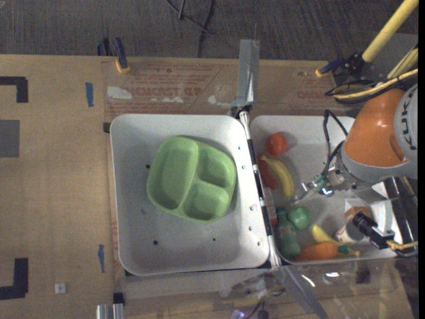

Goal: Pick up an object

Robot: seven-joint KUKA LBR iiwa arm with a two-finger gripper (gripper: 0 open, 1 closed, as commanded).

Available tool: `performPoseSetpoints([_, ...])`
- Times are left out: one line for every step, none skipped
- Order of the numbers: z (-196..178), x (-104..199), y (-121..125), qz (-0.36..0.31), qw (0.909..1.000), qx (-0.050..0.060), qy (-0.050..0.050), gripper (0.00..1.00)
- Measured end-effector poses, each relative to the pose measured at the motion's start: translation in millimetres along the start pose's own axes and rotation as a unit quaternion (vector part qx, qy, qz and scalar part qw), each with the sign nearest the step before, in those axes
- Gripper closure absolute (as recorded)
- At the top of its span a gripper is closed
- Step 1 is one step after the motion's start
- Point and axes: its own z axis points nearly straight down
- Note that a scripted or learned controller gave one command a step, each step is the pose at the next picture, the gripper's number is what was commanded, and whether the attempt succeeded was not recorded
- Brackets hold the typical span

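Note:
The right bin (302,123) holds toy food. A red tomato (276,143) lies at the back, with a yellow banana (283,177) and a red piece (266,174) below it near the left wall. Toward the front are a green pepper (301,216), a darker green piece (287,238), an orange carrot (321,250) and a small yellow piece (322,233). My gripper (317,186) hangs over the middle of this bin, just right of the banana and above the green pepper. Nothing shows in its grasp.
The left bin (133,244) carries a green divided plate (192,178) near its middle. A metal divider (255,178) separates the two bins. The orange-banded arm (378,138) covers the right bin's right side.

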Motion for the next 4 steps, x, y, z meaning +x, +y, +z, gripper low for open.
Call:
performPoseSetpoints([-95.7, 25.8, 105.5, 0.111, 0.9939, 0.003, 0.001, 0.0])
performPoseSetpoints([-27.9, -18.2, 21.4, 0.072, 0.9974, 0.005, 0.002, 0.0])
performPoseSetpoints([-9.9, -33.2, 77.3, -0.06, 0.9982, 0.002, 0.001, 0.0])
performPoseSetpoints([2.7, -82.6, 78.1, -0.053, 0.9986, 0.001, 0.0, 0.0])
